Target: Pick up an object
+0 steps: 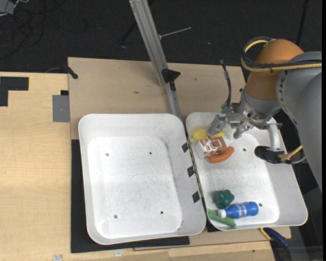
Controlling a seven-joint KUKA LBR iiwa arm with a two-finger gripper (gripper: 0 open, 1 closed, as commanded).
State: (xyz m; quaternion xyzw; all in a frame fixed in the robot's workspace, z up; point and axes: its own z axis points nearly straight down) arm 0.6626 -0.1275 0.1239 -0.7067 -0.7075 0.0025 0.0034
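My gripper (227, 128) hangs over the far part of the right bin (285, 186). Its fingers are spread, so it is open, and nothing sits between them. Just left of and below it lie a yellow object (199, 135), a red-and-white carton (213, 144) and an orange-red sausage-shaped piece (222, 155), bunched together. The left fingertip (215, 129) is close to the yellow object; I cannot tell if they touch. At the bin's near edge lie a dark green object (224, 198), a blue bottle (242, 209) and a light green piece (219, 219).
The left bin (98, 129) stands beside the right one, with black clips (191, 171) along the shared edge. A slanted metal rail (154, 48) rises behind the bins. The grey arm with its orange band (277, 56) fills the upper right.
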